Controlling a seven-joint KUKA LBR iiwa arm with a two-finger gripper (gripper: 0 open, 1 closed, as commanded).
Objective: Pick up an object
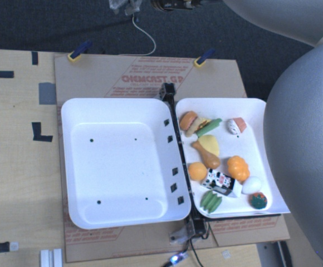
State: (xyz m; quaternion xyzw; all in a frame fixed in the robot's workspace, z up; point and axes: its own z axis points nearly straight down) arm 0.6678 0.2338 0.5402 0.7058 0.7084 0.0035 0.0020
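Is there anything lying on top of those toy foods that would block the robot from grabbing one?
Nothing visible covers the toys in the right bin. They crowd together, though: the black-and-white packet touches the orange.

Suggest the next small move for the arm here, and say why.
Probably swing the gripper from the top edge down toward the right bin, since all the toy food lies there. The orange ball looks like a reasonable first target: rounded, and less hemmed in than the drumstick.
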